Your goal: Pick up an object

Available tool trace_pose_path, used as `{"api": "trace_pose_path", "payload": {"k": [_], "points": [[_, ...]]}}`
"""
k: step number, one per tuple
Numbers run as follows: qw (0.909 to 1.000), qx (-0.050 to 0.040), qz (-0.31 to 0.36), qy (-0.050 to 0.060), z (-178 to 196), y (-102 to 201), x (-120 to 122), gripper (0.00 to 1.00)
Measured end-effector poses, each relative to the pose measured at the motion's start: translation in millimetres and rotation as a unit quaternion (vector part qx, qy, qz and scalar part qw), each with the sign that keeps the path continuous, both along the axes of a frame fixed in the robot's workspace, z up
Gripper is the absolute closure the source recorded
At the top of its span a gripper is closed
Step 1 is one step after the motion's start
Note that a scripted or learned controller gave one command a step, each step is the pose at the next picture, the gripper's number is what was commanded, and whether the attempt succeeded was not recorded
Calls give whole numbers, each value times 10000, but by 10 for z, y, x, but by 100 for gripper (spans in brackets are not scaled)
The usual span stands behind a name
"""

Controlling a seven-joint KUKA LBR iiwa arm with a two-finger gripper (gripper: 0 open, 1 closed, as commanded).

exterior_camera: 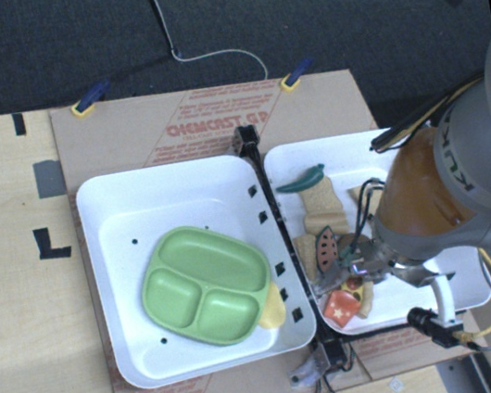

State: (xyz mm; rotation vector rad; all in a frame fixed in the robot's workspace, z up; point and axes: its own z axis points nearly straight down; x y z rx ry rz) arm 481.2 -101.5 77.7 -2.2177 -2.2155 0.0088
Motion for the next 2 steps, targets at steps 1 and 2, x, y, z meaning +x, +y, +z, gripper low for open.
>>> {"api": "trace_pose_path", "payload": {"k": [1, 2], "points": [[10000, 11, 6, 34, 115, 11, -6, 100], [10000, 10, 66, -63, 1090, 923, 389, 100]]}}
